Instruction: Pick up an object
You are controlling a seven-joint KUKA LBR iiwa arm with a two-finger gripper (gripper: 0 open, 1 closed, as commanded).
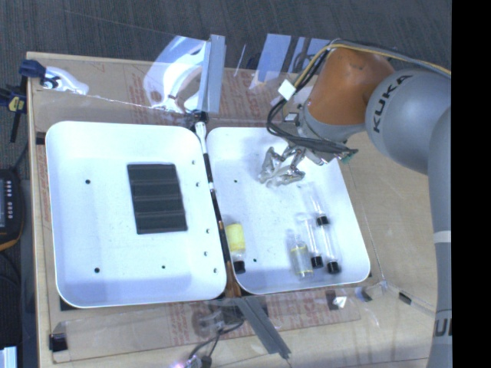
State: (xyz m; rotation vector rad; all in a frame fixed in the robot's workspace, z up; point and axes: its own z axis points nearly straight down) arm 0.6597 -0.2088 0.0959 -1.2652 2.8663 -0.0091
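The left bin (69, 205) holds one thing, a dark ribbed slab (157, 198) lying flat near its middle, well apart from the arm. Nothing suggests it is the target.

The right bin (230, 148) carries the rest. Against its left wall, toward the near end, lies a small yellow piece (235, 237) with a small black bit (238, 266) just nearer than it. Further right, in the near-right part of the bin, several clear tubes (313, 232) with black caps lie close together, some side by side, their caps pointing toward the near edge. All of these rest on the bin floor.

The gripper (282, 167) hangs over the far half of the right bin, under the orange band (345, 87) of the arm. It reads as a bright metallic cluster, and whether its fingers are spread or pressed together cannot be told from this slant. No object can be seen between them, and the floor beneath it looks bare.

As a judgement, the pick is not yet done: every object lies in the bins and nothing is lifted. The tubes are the nearest candidates, a little nearer and to the right of the gripper. What is left is the whole grasp, closing on one object and raising it clear of the bin
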